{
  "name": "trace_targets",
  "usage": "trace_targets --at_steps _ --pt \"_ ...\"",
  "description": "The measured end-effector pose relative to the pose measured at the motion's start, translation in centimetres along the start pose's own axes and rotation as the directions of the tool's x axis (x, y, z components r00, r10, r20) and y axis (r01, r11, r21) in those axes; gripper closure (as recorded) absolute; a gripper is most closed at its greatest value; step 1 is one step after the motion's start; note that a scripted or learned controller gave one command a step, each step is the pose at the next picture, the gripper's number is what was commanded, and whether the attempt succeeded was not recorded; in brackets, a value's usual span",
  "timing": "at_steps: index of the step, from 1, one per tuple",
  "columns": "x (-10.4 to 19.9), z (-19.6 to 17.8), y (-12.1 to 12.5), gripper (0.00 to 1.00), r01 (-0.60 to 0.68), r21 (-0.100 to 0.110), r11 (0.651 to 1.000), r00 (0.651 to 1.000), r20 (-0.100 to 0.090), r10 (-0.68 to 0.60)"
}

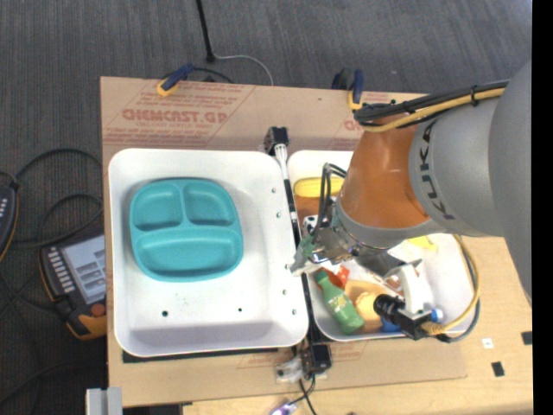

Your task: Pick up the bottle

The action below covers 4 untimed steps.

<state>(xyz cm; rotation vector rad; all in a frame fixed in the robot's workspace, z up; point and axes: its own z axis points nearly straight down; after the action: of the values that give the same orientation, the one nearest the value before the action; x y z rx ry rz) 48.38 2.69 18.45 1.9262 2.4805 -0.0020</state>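
Two shallow white bins are sitting side by side on a brown cardboard sheet (pixel 173 115). The left bin (pixel 151 322) is holding a teal divided plate (pixel 185 229), which is lying flat in the bin's upper-left part, with bare white floor showing below it and to its right. The right bin (pixel 458 271) is lying just beside the left bin, on the far side from the plate, and the grey arm (pixel 471 167) with its orange band is covering much of it from above.

Inside the right bin, a yellow object (pixel 307 187) is peeking out at the end farthest from the camera, close to the wall shared with the left bin. Nearer the camera, a green bottle (pixel 343 309) with a red neck piece is lying tilted on the bin floor, its red end pointing up toward the arm and its green body slanting toward the bin's front wall. An orange-yellow item (pixel 367 303) is touching the bottle on the side away from the left bin.

The gripper (pixel 321 251) is hanging over the right bin next to the shared wall, just above the bottle's red end. Whether it is touching the bottle cannot be told, and its state cannot be told either.
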Motion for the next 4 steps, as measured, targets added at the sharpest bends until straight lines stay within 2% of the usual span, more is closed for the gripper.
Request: trace_targets --at_steps 1,2,3,4 --pt "6.3 0.1 2.1 1.0 -0.052 0.002 0.999 0.999 -0.002 0.052" --pt "2.7 0.0 0.6 1.0 0.166 0.001 0.986 0.986 -0.001 -0.166" --pt "8.6 -3.6 2.2 1.0 -0.011 0.001 1.0 1.0 -0.001 0.011" --pt "6.4 4.4 5.6 1.0 0.115 0.002 0.993 0.993 -0.001 -0.115"
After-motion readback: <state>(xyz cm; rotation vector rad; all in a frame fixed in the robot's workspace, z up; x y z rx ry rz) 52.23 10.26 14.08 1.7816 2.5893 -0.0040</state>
